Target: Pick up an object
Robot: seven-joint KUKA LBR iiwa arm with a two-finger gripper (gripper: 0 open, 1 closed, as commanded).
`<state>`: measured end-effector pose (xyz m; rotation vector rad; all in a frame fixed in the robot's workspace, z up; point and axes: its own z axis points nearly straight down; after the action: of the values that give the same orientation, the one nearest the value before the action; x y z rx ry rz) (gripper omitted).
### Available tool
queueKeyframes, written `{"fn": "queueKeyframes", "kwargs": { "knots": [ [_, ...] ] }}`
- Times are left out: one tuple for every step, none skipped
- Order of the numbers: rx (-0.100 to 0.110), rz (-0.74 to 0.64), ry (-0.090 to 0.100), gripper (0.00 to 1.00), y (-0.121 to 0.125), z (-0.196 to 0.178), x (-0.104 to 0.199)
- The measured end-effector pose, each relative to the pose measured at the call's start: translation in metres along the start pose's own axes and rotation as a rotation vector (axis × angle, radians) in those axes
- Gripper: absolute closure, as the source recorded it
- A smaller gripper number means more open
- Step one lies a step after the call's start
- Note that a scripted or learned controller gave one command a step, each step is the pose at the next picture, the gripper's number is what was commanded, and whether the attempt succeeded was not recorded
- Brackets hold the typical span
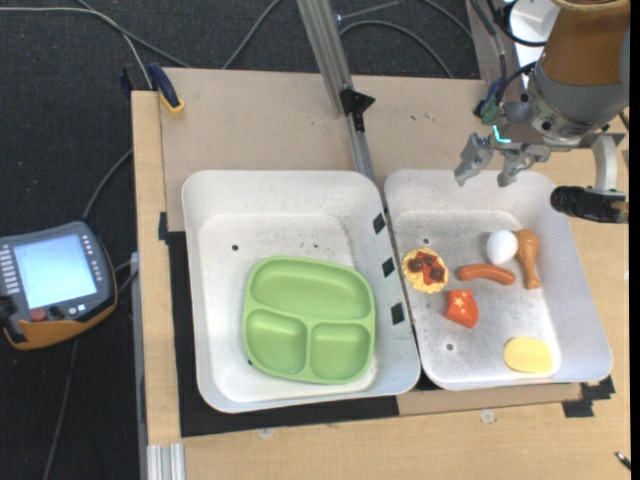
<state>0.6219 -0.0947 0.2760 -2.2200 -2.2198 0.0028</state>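
My gripper hangs open above the far rim of the right bin, with nothing between its two grey fingers. Below it in that bin lie several toy foods: a small pizza, a sausage, a white egg, a brown drumstick, a red piece and a yellow piece. The egg and drumstick touch each other. All lie nearer the camera than the gripper.
The left bin holds a green divided plate. A metal pole slants across the bench behind the bins. A teach pendant lies off the bench at the left.
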Motion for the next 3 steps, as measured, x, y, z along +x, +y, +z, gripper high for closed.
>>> {"fn": "queueKeyframes", "kwargs": {
  "knots": [
    [-0.002,0.000,0.000,0.00,0.000,-0.001,0.000],
    [0.005,0.000,0.001,0.00,0.003,0.062,0.001],
    [0.006,0.001,0.001,0.00,-0.006,0.120,-0.002]
  ]
}}
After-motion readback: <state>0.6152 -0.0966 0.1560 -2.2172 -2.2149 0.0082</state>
